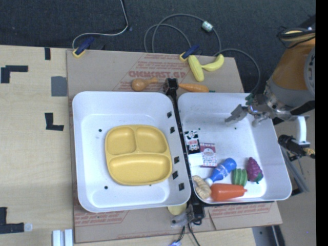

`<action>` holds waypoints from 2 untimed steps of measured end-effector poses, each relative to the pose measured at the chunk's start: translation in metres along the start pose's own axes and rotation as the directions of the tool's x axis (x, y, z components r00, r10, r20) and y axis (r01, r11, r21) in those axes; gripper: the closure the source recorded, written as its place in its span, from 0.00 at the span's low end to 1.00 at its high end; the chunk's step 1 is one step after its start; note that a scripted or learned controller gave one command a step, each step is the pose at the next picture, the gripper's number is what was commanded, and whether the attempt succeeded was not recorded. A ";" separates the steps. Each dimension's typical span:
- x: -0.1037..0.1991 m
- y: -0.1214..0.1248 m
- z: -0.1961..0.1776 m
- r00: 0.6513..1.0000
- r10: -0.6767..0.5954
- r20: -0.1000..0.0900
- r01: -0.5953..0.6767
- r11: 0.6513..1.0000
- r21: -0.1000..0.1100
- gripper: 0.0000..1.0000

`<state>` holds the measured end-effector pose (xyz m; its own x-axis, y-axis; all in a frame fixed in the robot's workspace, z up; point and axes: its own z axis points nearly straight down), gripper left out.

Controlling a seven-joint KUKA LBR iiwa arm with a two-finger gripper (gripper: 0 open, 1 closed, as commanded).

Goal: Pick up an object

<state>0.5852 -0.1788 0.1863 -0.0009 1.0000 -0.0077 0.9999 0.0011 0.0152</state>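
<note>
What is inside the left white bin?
The left white bin holds one yellow plastic divided tray, its three compartments bare. Whatever lies beneath the tray is covered.

smooth glossy plastic yellow tray (pixel 137 155) in matt white bin (pixel 84 117), on brown cardboard (pixel 154 70).

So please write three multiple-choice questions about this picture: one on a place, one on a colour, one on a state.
1. Where does the yellow divided plate lie?
A. left bin
B. right bin
C. on the cardboard

2. What colour is the grape bunch toy?
A. purple
B. white
C. yellow

3. What is between the fingers of the gripper?
A. the toy carrot
B. the blue bottle
C. nothing

Answers: 1 A, the plate rests inside the left bin. 2 A, it is purple. 3 C, the fingers hang over bare white floor of the right bin.
</note>
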 end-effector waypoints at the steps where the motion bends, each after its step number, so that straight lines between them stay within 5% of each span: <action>1: 0.057 -0.040 0.079 1.000 0.003 -0.004 -0.003 1.000 0.013 0.00; 2: 0.119 0.018 -0.004 1.000 -0.008 -0.009 0.008 1.000 0.004 0.00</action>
<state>0.6027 -0.0600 0.1895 -0.0089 1.0000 0.0011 0.9999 0.0089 0.0109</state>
